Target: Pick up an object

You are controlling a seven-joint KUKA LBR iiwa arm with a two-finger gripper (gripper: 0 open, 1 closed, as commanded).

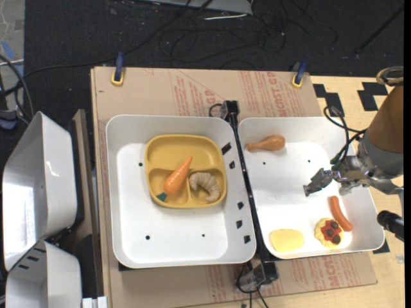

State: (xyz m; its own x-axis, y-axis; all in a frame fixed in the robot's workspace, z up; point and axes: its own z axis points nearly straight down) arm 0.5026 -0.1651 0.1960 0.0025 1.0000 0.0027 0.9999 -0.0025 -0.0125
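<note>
the sausage lies in the right bin, just below and slightly right of the gripper, long axis slanting down-right, away from the fingers. the gripper hangs open over bare bin floor, holding nothing. the drumstick sits farther off, up-left.

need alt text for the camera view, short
The arm's end effector hovers over the right bin, among a chicken drumstick, sausage, yellow disc and small pizza. The left bin holds a yellow divided plate with a carrot and a croissant.
</note>
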